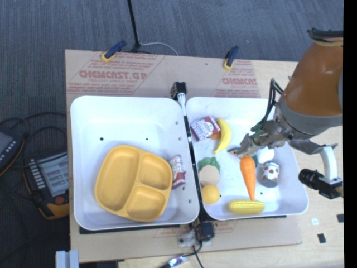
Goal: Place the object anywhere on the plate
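A smooth yellow plastic plate, moulded into three compartments, sat in the left bin with a small can just beside it. In the right bin lay glossy toy foods: banana, carrot, corn. The gripper hung just above the carrot's top, probably lining up a pick.

Arm: showing grey casing under a wide orange band
Cable: running black beside the wrist
Gripper: looking dark and metallic

plate: smooth yellow plastic | bins: glossy white plastic | bench: matt brown board
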You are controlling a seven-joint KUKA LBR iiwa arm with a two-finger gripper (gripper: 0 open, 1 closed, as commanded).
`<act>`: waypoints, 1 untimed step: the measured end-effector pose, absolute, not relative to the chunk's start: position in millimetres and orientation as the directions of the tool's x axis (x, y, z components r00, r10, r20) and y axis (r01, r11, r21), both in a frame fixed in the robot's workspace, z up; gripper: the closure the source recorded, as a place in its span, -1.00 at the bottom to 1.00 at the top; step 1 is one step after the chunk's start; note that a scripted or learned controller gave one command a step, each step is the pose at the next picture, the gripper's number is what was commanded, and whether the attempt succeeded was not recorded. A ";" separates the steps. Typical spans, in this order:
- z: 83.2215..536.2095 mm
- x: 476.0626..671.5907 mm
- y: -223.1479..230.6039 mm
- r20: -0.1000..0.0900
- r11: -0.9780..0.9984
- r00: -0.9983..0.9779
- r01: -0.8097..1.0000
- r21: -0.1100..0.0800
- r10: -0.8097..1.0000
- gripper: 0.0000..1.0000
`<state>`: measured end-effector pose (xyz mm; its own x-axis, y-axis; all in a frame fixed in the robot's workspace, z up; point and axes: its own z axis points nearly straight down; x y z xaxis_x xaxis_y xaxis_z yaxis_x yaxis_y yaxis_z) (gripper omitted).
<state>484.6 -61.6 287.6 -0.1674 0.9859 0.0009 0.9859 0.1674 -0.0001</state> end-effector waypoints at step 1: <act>298.8 486.8 10.8 -0.001 0.127 -0.127 0.992 -0.001 0.992 1.00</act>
